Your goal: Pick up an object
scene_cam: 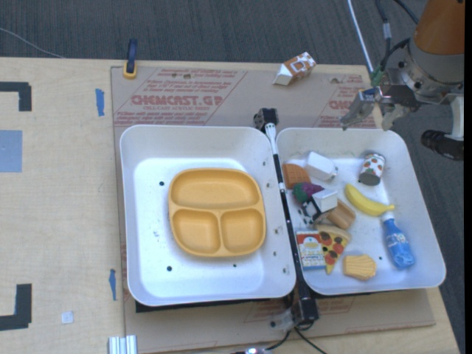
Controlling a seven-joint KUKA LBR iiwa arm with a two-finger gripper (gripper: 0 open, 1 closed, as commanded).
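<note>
Brown cardboard covers the bench, and two shallow white bins sit side by side on it. The left white bin [140, 198] holds a yellow plastic plate with three sections [217, 212]. The right white bin [424, 220] holds the toys to pick from: a yellow toy banana [368, 200], a small blue bottle [398, 243], a pizza slice toy [333, 245], a white block [321, 166] and more. They lie close together near the bin's left wall, so grabbing one may bump another. The grey two-finger gripper [369, 109] hangs above the bin's far edge, open a little and holding nothing, I think ready to go down. A small paper carton [295, 68] lies on the cardboard's far edge.
</note>
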